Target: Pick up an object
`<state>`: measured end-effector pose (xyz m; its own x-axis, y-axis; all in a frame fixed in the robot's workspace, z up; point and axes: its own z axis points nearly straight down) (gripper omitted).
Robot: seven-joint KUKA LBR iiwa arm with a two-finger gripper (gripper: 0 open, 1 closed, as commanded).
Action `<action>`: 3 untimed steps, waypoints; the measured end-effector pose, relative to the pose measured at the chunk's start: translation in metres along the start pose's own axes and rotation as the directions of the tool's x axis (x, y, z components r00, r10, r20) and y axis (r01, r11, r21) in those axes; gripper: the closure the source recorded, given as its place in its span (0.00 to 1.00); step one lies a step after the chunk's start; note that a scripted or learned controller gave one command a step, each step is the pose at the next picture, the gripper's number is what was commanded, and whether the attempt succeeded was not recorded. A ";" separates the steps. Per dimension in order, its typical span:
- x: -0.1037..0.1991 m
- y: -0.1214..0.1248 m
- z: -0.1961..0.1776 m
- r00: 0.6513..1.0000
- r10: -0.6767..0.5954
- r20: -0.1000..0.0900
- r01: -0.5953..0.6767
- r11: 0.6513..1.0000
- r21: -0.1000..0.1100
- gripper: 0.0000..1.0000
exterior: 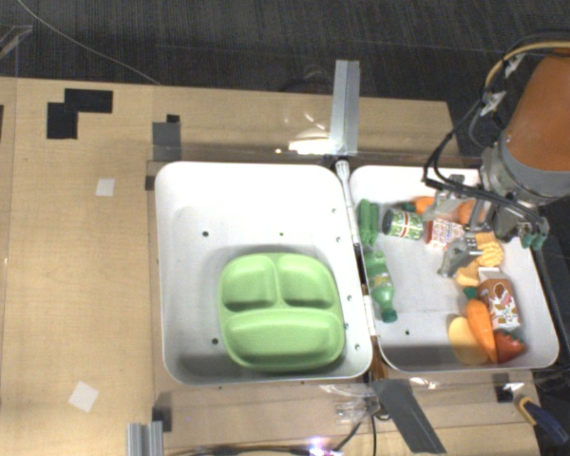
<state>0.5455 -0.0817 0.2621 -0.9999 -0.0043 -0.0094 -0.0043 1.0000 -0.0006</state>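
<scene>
Among crowded toys in the right white plastic bin (413, 345), the tool (461, 252), whose grip I cannot tell, may knock the small yellow corn cob (488, 253) aside, not lift it.
</scene>
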 end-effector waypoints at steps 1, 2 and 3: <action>0.011 -0.015 0.157 0.985 -0.171 -0.011 0.171 0.985 -0.005 0.00; -0.067 -0.027 0.173 0.981 -0.196 0.006 0.196 0.981 0.001 0.00; 0.037 -0.033 0.170 0.972 -0.236 0.005 0.236 0.972 0.002 0.00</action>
<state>0.5101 -0.1145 0.0914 -0.9706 -0.2402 -0.0141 -0.2401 0.9707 -0.0050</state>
